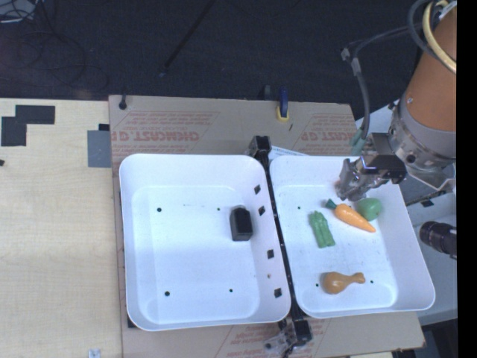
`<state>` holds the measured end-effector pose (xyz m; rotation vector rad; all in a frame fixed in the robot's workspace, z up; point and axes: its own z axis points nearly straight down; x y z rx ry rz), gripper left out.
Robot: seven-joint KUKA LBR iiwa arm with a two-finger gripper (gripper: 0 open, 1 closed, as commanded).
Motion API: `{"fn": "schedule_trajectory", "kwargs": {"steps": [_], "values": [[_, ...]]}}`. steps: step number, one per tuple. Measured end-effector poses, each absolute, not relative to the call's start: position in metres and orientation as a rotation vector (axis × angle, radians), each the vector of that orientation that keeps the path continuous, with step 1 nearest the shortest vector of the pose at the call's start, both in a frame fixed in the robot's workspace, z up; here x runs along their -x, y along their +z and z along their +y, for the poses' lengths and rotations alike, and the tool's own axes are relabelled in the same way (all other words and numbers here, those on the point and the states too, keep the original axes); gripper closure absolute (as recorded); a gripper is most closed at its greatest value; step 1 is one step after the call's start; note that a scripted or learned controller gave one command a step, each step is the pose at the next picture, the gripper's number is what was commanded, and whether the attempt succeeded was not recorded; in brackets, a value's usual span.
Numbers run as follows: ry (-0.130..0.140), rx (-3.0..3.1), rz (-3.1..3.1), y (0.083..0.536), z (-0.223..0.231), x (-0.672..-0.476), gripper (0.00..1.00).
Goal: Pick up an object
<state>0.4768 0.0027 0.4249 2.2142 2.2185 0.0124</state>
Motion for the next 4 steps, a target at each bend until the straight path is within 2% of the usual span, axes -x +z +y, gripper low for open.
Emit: {"fn": "schedule_trajectory", "kwargs": {"steps": [1,2,3,4], "values": [[-0.007,-2.217,2.232,0.388,0.07,-0.475,1.0],[-0.009,-2.23,2.217,0.362,0.008,-0.476,1.0],[-0.012,-2.234,2.215,0.314,-0.071,-0.474,1.0],[0.004,-2.212,2.23,0.376,0.008,-0.476,1.0]]}}
